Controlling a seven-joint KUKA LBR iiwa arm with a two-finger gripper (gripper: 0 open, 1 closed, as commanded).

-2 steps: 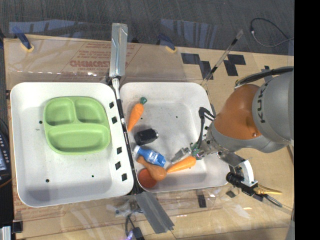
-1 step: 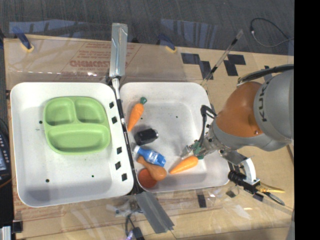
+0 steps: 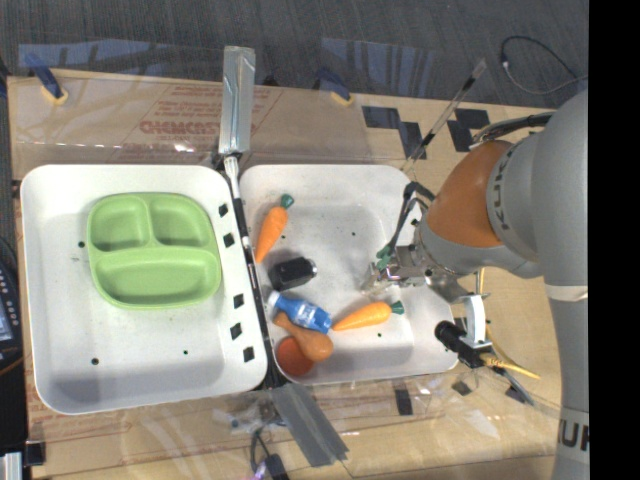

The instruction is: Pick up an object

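1. An orange toy carrot (image 3: 362, 316) with a green tip lies in the right bin (image 3: 340, 183), at 7 o'clock from the claw (image 3: 385, 271).
2. That bin also holds a second carrot (image 3: 270, 230), a black object (image 3: 293, 271), a blue bottle (image 3: 302, 313) and a brown piece (image 3: 300, 345).
3. The left bin (image 3: 60, 368) holds a green divided plate (image 3: 155, 248).
4. I cannot tell the claw's state.

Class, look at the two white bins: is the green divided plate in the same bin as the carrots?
No. The green divided plate lies in the left bin; both carrots are in the right bin.
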